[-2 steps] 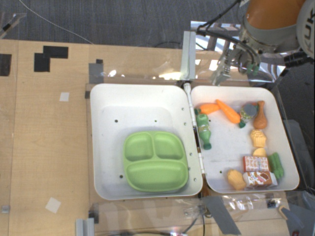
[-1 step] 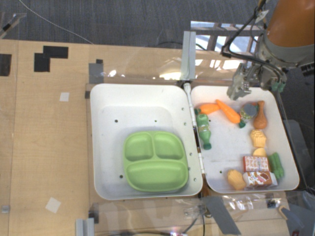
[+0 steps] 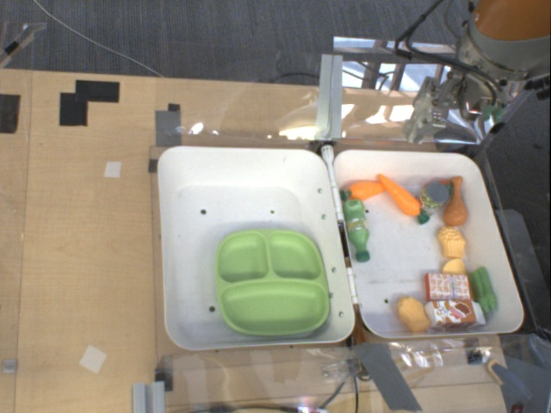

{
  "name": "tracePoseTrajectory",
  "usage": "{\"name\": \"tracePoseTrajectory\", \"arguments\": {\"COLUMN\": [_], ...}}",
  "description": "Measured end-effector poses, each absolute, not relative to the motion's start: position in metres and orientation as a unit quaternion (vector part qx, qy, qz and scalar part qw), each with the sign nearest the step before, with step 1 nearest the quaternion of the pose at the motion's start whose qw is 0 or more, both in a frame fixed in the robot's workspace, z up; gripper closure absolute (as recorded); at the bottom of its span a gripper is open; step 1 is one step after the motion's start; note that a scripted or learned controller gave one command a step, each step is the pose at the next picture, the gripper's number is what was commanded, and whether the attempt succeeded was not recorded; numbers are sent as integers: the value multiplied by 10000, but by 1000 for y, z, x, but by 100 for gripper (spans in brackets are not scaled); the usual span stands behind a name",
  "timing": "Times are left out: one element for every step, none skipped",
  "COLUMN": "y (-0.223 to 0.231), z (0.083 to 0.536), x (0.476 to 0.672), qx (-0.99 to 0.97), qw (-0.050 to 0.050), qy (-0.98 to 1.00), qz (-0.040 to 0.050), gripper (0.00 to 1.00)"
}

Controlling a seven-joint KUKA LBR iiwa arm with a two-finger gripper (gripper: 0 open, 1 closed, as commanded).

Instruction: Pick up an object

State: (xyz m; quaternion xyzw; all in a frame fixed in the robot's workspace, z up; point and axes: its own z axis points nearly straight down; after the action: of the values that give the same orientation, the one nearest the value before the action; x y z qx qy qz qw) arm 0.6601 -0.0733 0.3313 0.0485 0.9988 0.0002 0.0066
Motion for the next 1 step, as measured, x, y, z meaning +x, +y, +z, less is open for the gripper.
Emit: {"name": "tracePoseTrajectory", "arguments": {"y": [-103], "z": [387], "x": [666], "qx": [1196], "qw": [74], "qy": [9928], "qz": [2], "gripper": [100]}}
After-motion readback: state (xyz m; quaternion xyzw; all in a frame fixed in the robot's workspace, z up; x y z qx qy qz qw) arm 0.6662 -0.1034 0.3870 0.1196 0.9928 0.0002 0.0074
